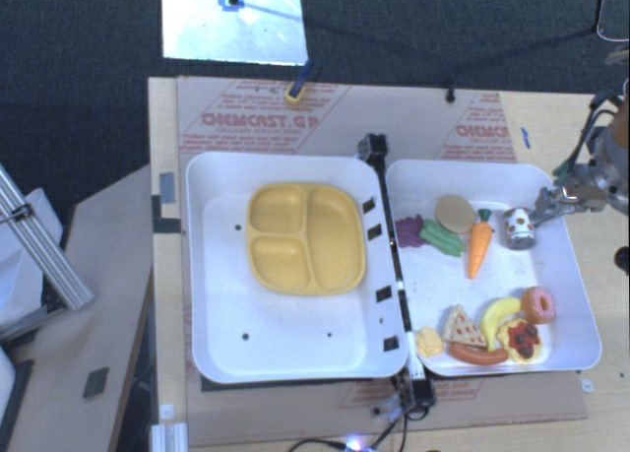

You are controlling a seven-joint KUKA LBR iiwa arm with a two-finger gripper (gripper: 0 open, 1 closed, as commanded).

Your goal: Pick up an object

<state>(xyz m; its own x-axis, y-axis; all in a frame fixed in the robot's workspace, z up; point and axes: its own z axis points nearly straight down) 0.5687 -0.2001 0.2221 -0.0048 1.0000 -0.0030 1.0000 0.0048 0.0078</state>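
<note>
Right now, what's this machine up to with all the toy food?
A robot arm reaches in from the right, its tool low over the right bin, near the toy carrot. Nothing is visibly picked up yet. The other toy foods lie in that bin; the left bin holds a yellow divided plate.

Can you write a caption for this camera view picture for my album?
Robot pincer hovers by toy carrot in right bin; yellow divided plate sits left.

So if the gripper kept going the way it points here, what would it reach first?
The gripper points left into the right bin. The carrot looks first in line, though its height above the bin floor is unclear.
</note>
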